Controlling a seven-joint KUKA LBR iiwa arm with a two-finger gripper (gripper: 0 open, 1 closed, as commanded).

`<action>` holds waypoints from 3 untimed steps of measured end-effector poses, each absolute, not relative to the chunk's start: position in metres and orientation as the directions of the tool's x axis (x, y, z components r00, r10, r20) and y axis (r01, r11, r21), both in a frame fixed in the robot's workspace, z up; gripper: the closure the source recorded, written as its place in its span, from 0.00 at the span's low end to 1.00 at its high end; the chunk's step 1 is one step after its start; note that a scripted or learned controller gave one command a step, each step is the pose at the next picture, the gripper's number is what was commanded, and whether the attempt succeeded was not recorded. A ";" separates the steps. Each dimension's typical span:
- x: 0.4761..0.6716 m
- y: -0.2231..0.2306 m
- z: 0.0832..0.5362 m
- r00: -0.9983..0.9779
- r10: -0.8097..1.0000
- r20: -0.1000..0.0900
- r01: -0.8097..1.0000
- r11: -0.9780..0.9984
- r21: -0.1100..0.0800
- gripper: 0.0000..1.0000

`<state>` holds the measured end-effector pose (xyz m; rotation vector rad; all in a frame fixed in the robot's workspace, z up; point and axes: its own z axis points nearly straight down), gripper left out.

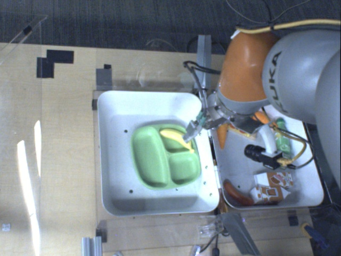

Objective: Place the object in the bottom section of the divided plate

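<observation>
Banana (171, 137), yellow, lies in the upper right section of the green divided plate (157, 161), long axis running left to lower right, directly under the fingers (190, 130); their opening cannot be told. Arm (298, 73) lettering reads "UKA".

A green divided plate (160, 161) sits in the left white bin (114, 196). A yellow banana-like object (171, 136) lies in the plate's upper right section. The gripper (190, 131) hangs at that section's edge, beside the yellow object. The grey arm (298, 63) reaches over the right bin (314, 196), which holds a small carton (273, 185) and a brown sausage-like item (237, 194).
</observation>
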<state>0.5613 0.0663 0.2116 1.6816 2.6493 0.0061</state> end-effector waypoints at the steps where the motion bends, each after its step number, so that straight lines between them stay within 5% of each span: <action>1: 0.593 -0.010 0.315 -0.561 0.828 -0.006 0.828 0.561 0.008 0.00; 2: 0.657 -0.083 0.376 -0.669 0.744 -0.009 0.743 0.669 0.008 0.00; 3: 0.660 -0.161 0.439 -0.762 0.647 -0.012 0.647 0.762 0.006 0.00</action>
